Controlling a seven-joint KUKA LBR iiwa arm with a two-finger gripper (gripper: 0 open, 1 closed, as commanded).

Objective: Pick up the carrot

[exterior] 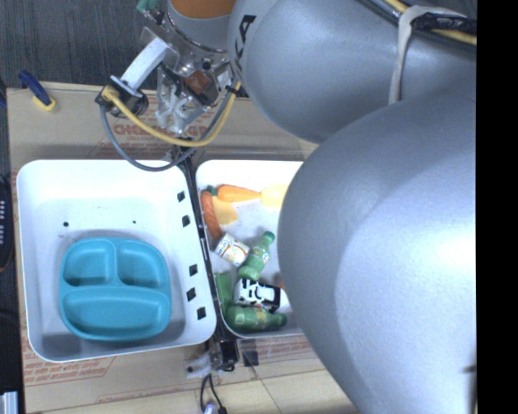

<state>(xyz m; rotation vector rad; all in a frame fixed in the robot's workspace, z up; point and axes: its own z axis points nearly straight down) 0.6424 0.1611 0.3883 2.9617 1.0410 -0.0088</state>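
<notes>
Gripper above far rim between 2 bins, jaw state unclear; carrot untouched against right bin's left wall.

Bulky grey arm, orange wrist band, yellow and grey cables looping beneath.

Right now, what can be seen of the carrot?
The carrot is a slim orange toy, plastic-looking, with a small green top at its far end. It lies flat in the right bin, along the wall next to the left bin, running near to far. An orange-yellow item sits against its far end; the gripper is above the bins' far edge.
</notes>
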